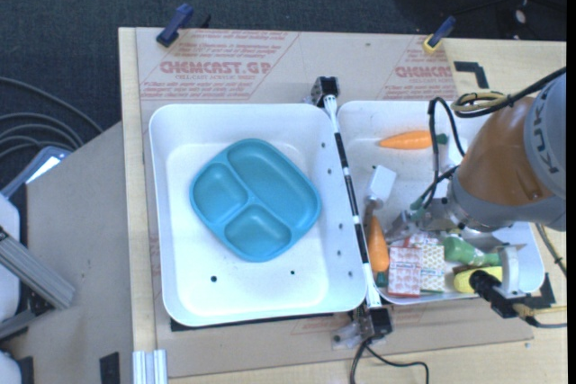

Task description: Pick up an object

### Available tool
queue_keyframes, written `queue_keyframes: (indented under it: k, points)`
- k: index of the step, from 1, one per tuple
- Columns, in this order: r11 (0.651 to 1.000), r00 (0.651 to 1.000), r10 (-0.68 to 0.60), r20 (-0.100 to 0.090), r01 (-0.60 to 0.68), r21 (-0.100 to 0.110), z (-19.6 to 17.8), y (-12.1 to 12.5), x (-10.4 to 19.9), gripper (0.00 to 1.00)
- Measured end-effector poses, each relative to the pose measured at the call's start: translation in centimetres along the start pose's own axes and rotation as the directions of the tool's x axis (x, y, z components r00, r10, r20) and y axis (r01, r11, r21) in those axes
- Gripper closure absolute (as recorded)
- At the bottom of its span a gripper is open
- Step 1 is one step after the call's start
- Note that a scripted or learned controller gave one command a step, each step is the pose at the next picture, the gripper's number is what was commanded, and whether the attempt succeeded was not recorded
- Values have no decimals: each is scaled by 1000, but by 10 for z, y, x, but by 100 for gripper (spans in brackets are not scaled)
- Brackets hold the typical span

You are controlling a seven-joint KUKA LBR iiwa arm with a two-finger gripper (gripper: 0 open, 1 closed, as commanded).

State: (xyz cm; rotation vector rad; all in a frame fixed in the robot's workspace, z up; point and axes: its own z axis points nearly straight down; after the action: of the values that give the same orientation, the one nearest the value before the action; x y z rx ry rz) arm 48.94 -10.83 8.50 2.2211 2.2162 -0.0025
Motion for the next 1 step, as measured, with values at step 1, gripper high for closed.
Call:
queue_keyframes:
  k: [1]
  points:
    - [1000, 1000, 0, -2, 0, 0, -9, 0, 1, 100]
